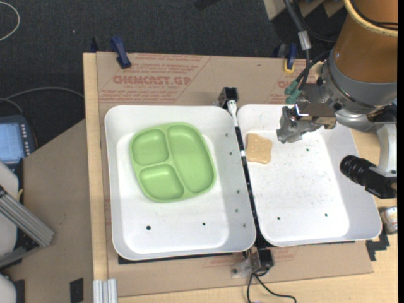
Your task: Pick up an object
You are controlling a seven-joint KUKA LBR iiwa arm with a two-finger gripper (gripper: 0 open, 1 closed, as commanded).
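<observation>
Camera view, fixed, slanted down on bench.

Bench (pixel 158 81): brown board with printed lettering, two blue clamps at far edge.

Left white bin (pixel 120 219): holds green divided plate (pixel 173 161), three compartments, lying flat at bin centre. Well apart from gripper.

Right white bin (pixel 315 201): speckled floor. Holds tan flat piece, toast-like (pixel 259 149), at far-left corner, just beside wall shared with left bin.

Arm (pixel 369 49): enters from right, orange band high, grey wrist below, reaching over far edge of right bin. Pose roughly vertical at wrist, cables trailing on near side.

Gripper (pixel 289 131): over far part of right bin, right of tan piece. Finger state: cannot tell, tips merge into dark mass. Nothing visibly between them. Height above bin floor not readable.

Key relation: tan piece lies to view's left of gripper and slightly toward viewer, near but apart. Roughly square outline, rounded corners, no clear long axis; sides near parallel to bin walls.

Judgement: nearest candidate is tan piece; short shift left plus descent needed. Flat, thin shape against floor and close to wall likely awkward for pinch. Plate bigger, farther, rim graspable only at edge.
</observation>
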